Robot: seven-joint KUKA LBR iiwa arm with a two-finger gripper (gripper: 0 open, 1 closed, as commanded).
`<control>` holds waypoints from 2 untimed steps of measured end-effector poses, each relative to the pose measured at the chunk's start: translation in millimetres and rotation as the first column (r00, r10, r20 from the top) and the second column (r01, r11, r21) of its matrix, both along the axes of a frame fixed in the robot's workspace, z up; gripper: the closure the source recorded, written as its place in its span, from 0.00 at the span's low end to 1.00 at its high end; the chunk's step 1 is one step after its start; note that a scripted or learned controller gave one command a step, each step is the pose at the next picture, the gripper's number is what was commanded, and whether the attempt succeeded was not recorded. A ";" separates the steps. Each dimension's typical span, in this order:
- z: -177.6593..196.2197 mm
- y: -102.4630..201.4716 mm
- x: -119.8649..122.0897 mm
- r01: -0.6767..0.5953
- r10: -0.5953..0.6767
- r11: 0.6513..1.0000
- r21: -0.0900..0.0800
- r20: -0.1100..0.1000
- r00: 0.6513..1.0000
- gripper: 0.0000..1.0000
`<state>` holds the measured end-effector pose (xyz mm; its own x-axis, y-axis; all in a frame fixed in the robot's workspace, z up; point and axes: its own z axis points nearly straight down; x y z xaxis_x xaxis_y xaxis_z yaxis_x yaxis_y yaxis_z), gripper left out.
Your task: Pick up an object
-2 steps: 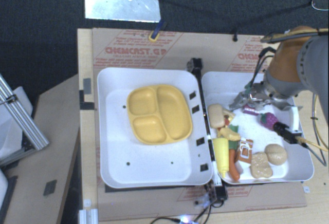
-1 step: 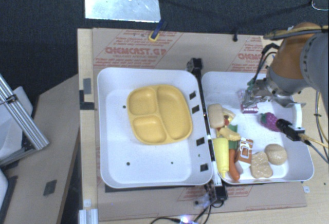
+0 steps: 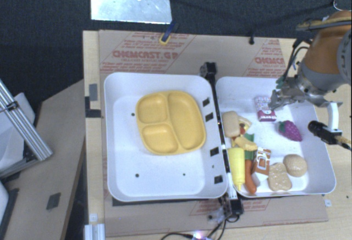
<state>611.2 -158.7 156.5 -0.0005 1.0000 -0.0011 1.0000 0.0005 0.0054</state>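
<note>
My gripper (image 3: 274, 102) hangs over the back of the right bin (image 3: 324, 178), just above a small pink and purple packet (image 3: 266, 111). Purple grapes (image 3: 290, 130) lie a little in front and to the right of it. At the bin's front right sit a round bread roll (image 3: 296, 164) and a tan biscuit (image 3: 279, 178). Along the bin's left wall lie a yellow corn cob (image 3: 236, 164), an orange carrot (image 3: 251, 178), a brown and white carton (image 3: 262, 159) and a beige sandwich piece (image 3: 231, 122).
The left bin (image 3: 118, 178) holds a yellow three-part plate (image 3: 169, 122). A black divider (image 3: 215, 123) runs between the bins. The arm's grey body (image 3: 324, 76) hangs over the right bin's back right corner.
</note>
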 end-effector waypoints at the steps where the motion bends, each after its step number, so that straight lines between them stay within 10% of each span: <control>1: 61.5 4.2 -3.5 -0.004 0.004 1.000 0.000 -0.001 1.000 1.00; 2: 68.4 4.3 -2.6 -0.004 0.004 1.000 0.001 -0.002 1.000 1.00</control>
